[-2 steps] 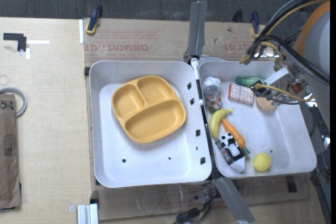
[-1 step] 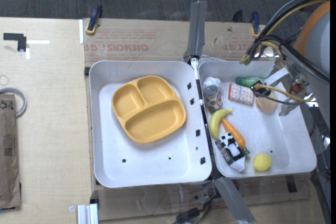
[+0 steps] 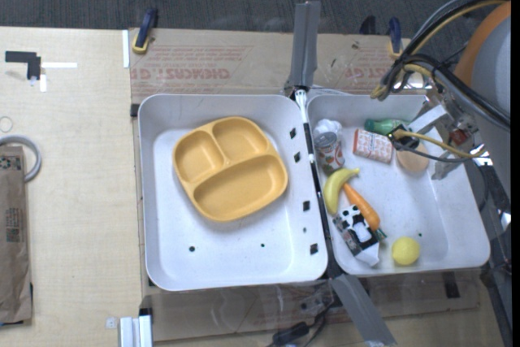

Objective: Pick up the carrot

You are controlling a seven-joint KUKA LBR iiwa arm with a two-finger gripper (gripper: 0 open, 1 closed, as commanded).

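1. Two white bins sit side by side on the bench (image 3: 65,175): the left bin (image 3: 162,256) holds a yellow divided plate (image 3: 231,168), and the right bin (image 3: 455,248) holds the clutter.
2. Lying in the right bin's left half, the carrot (image 3: 361,206) points slantwise, its upper end touching the lower tip of the banana (image 3: 337,184).
3. Its lower end rests against a black-and-white carton (image 3: 357,233), which lies just below it toward the bin's front corner.
4. A small can (image 3: 327,149) stands just above the banana, with a crumpled white wrapper (image 3: 327,128) behind it at the bin's back-left.
5. A red-and-white packet (image 3: 373,146) lies up and right of the carrot, apart from it; a green object (image 3: 386,126) sits behind the packet.
6. A lemon (image 3: 405,251) rests near the bin's front, right of the carton, apart from the carrot.
7. A pale round object (image 3: 413,161) lies under the arm's cables (image 3: 422,140).
8. The claw (image 3: 445,144) hangs over the right bin's right side, well apart from the carrot; whether it is open or closed cannot be told, and nothing is seen in it.
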